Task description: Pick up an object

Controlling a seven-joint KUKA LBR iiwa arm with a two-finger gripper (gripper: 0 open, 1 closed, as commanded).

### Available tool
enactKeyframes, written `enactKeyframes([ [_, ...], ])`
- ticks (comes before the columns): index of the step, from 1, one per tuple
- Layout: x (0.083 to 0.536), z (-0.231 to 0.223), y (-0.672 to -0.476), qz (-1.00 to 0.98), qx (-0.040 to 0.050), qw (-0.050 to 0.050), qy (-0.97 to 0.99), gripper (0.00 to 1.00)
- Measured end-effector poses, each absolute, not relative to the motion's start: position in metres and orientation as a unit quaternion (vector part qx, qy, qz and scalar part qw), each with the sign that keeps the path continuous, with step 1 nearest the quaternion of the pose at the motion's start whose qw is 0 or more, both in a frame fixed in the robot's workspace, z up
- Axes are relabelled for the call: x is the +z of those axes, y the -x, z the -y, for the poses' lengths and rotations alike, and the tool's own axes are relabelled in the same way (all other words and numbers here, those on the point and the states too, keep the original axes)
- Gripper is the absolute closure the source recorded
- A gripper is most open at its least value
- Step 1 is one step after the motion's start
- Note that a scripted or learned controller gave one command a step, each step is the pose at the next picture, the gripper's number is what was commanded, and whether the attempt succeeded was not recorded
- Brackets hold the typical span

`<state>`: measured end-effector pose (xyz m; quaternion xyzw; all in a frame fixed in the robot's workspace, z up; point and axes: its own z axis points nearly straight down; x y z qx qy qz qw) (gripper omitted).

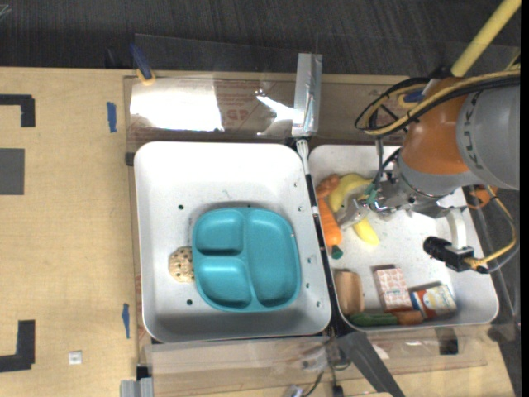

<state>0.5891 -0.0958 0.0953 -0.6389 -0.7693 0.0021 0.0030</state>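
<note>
Nearest the bottom edge of the right-hand shallow white bin point(483, 308), a thin green stick-like item point(374, 320) lies along the front wall, with a tan cylindrical piece point(348, 291) just above its left end. Beside these: a small pink-and-white patterned box point(390, 286) and a red, white and blue carton point(431, 301), close together, the carton touching or nearly touching the front wall. A black cylindrical fitting point(446, 251) on the arm's cabling hangs over the bin's right part. In the left-hand shallow white bin point(165, 172), a teal plastic divided tray with three compartments point(245, 257) sits toward the front centre; a speckled beige cookie-shaped object point(181, 264) lies touching its left edge. Further back in the right bin, an orange carrot-shaped toy point(331, 226) lies along the left wall, a small green bit at its lower end. A yellow banana-shaped toy point(354, 198) lies just right of it, near the back left corner. The two-finger metal gripper point(357, 213) is down over the banana and carrot; cannot tell from this view whether its fingers are parted or closed, or whether anything is between them. Grey arm with orange band point(434, 147) enters from the right. Beyond the bins, a clear plastic panel point(215, 106) stands along the back.
</note>
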Motion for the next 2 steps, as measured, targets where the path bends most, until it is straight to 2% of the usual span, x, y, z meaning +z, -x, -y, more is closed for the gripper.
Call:
enactKeyframes([
  [1, 0.109, 0.094, -0.592, 0.77, -0.0015, -0.001, 0.638, 1.0],
  [2, 0.186, 0.037, -0.66, 0.712, -0.0009, 0.0, 0.702, 1.0],
])
